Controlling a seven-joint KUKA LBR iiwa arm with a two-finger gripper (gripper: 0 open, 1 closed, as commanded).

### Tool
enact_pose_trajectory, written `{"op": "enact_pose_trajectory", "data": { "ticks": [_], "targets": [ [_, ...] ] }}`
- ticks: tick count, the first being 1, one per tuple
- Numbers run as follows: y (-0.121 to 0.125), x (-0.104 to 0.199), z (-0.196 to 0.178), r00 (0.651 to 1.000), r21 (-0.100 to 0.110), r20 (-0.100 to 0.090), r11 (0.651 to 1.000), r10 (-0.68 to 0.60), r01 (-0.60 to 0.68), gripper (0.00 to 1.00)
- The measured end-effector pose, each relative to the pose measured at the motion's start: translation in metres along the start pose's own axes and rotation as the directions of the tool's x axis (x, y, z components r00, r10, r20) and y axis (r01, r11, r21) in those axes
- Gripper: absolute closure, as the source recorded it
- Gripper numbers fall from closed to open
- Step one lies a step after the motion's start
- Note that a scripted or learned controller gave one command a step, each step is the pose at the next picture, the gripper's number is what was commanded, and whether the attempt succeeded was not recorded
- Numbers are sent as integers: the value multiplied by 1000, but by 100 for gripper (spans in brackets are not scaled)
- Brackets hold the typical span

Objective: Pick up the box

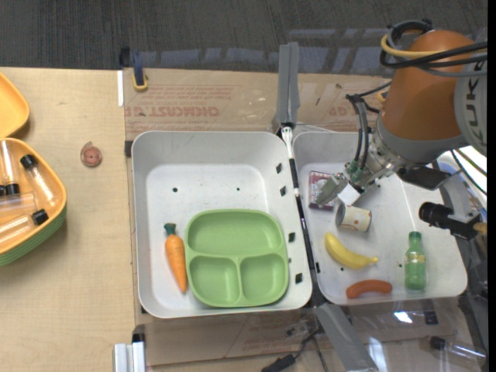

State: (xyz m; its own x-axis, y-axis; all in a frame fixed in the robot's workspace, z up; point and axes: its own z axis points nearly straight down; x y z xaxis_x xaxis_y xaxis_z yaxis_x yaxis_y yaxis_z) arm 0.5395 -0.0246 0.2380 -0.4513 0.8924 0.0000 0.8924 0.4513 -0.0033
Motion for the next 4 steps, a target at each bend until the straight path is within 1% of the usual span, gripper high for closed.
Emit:
{"op": "enact_pose_trajectory", "data": {
  "ticks": [1,2,3,4],
  "targets": [
    [-2,-18,47,981,-1,0,981,-194,194,0],
    [23,-95,91,999,-3,1,999,34,-34,0],
    [-18,-144,147,927,0,-1,927,374,-374,0],
    [-59,-75,147,899,0,-2,899,438,-438,0]
  ]
}}
